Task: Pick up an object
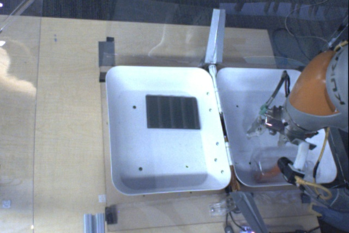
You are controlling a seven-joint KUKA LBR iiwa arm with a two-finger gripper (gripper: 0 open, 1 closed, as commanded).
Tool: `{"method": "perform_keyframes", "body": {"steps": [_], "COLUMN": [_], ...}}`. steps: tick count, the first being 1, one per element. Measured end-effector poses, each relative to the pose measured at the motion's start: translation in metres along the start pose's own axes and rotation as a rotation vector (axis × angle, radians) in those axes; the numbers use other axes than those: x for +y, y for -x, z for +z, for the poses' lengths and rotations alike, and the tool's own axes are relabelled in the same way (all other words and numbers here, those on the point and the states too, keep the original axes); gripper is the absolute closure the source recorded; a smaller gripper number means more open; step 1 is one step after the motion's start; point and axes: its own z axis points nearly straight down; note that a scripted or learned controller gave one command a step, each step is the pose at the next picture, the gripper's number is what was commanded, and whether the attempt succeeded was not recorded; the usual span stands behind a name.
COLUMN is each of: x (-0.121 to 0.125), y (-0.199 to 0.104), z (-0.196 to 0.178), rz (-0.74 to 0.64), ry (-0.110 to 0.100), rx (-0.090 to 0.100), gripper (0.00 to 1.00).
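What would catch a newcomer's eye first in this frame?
Most likely the arm with its bright orange band, reaching in from the right over the right bin, its gripper low inside that bin. Next comes the dark ribbed rectangle lying in the middle of the left bin. A small reddish-brown object sits near the right bin's front edge, too blurred to identify.

Left bin (pixel 117 133): ribbed panel (pixel 172 112) lying inside, toward its far side. Right bin (pixel 240 90): immediately right of left bin, touching; gripper (pixel 262 124) above its floor; small object (pixel 268 174) by its near wall.
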Motion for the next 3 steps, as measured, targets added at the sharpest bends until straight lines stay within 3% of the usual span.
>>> {"method": "perform_keyframes", "body": {"steps": [1, 2, 3], "x": [0.066, 0.012, 0.030], "y": [0.037, -0.027, -0.009], "z": [-0.021, 0.039, 0.004], "rz": [0.047, -0.088, -0.187], "ry": [0.005, 0.013, 0.003], "rx": [0.000, 0.002, 0.000], "gripper": [0.00, 0.00, 0.00]}}
